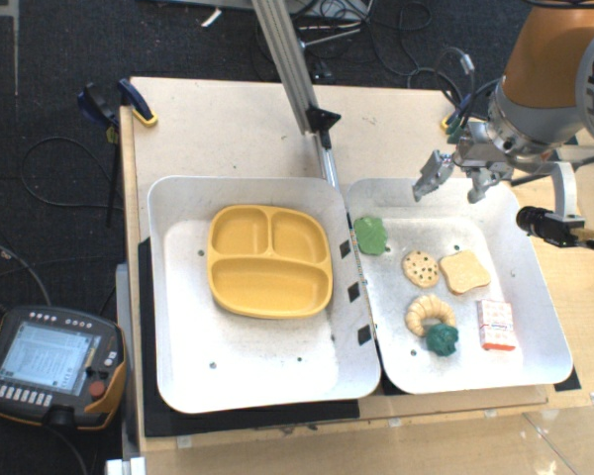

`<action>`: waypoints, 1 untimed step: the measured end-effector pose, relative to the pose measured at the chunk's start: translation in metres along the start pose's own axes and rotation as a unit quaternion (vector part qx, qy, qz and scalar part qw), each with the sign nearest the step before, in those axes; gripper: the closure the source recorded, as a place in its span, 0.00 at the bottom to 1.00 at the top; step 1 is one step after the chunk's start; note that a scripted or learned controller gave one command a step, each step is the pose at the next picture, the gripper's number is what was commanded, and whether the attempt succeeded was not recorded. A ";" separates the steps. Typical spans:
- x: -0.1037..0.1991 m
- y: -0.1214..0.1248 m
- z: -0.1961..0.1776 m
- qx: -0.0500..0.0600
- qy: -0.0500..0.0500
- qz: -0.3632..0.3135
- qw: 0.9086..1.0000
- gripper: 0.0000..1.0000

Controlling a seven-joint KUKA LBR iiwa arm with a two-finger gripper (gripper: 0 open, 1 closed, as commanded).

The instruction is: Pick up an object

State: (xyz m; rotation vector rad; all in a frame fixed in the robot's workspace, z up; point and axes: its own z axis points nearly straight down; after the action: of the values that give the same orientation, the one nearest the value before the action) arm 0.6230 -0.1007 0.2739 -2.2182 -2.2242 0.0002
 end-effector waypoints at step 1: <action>0.000 0.000 0.000 0.000 0.000 0.000 1.000 0.00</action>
State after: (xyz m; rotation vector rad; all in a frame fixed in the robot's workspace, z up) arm 0.6230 -0.1007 0.2740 -2.2186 -2.2239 0.0001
